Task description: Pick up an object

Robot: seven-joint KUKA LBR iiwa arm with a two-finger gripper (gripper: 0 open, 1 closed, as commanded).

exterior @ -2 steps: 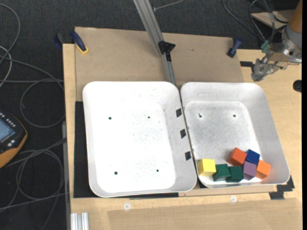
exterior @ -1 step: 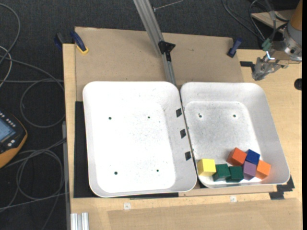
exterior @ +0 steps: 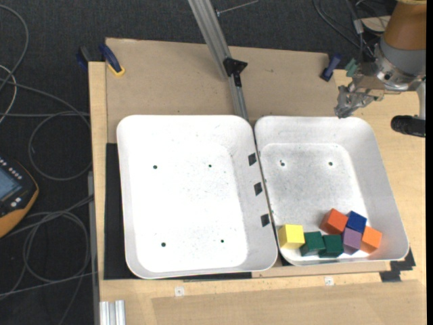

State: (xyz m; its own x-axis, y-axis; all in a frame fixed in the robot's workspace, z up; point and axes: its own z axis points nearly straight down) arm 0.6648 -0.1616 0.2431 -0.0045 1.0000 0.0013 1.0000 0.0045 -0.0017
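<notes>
Bench: pale wooden board bearing two shallow white bins side by side, their inner rims touching along a seam marked by three small dark clips.

Left bin: white floor with fine dark speckling and four small dark dots.

Right bin: same make; all the blocks lie clustered in its near corner against the front wall.

Blocks, from left to right:
- yellow block, at the left end of the group, just beside the green pair
- two green blocks, touching each other at the front wall
- red-orange block, behind the green ones
- blue block, touching the red-orange one
- purple block, in front of the blue
- orange block, at the right end, just beside the purple

Arm: grey with an orange band, entering at the upper right. Gripper hangs above the far rim of the right bin, well apart from the blocks; whether its claw is apart or together cannot be told from this view, and nothing is seen in it.

Other items: a slanted metal rail over the far bench; blue clamps at the far corners; cables on the dark floor
</notes>
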